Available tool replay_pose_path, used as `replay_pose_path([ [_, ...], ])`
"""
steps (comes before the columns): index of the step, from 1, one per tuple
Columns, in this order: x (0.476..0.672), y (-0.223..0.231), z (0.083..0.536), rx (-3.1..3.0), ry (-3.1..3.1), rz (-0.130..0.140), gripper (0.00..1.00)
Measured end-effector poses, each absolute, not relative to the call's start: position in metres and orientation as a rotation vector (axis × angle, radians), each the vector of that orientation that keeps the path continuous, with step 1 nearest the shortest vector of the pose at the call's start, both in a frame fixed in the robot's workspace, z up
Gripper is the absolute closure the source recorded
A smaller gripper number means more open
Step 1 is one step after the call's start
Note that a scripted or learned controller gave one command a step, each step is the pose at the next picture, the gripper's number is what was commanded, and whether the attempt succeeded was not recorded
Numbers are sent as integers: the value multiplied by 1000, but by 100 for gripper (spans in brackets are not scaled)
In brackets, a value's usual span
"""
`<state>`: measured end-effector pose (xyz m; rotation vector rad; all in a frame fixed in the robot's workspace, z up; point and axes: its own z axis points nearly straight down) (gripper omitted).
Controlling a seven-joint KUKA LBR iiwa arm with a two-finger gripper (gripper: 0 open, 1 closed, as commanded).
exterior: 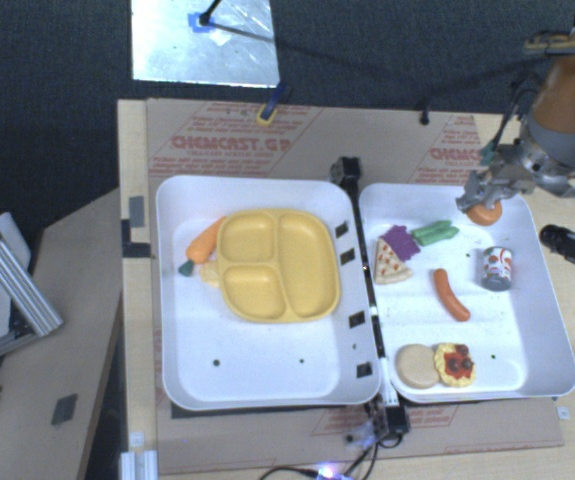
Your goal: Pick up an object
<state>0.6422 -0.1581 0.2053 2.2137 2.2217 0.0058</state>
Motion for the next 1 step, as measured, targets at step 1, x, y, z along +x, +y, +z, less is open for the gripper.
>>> replay_pose_path([
  [1, 643, -158, 226, 2214, 2224, 4, 100],
])
